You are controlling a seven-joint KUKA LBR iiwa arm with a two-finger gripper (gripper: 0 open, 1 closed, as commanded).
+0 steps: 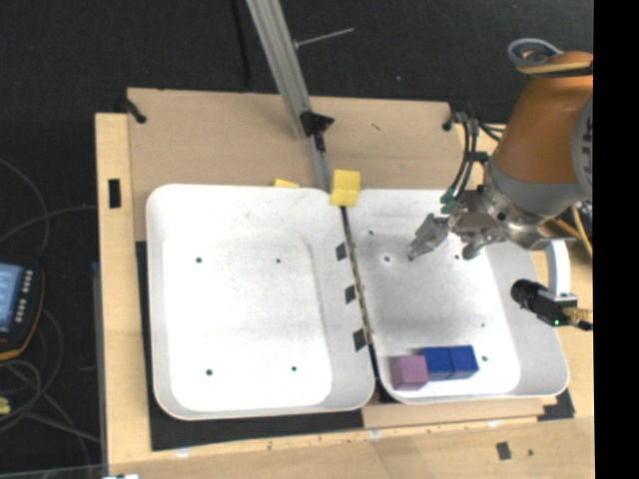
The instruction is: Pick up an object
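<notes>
- The two-finger metal gripper [442, 241] hangs over the right-hand shallow white bin [499, 297], fingers apparently spread apart with nothing between them.
- A blue rectangular block [450, 360] and a small purple cube [408, 370] sit touching at that bin's near edge, well apart from the gripper.

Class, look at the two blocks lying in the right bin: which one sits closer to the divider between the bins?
The purple block. It lies at the bin's near-left corner, next to the divider, while the blue block sits touching its right side, farther from the divider.
</notes>
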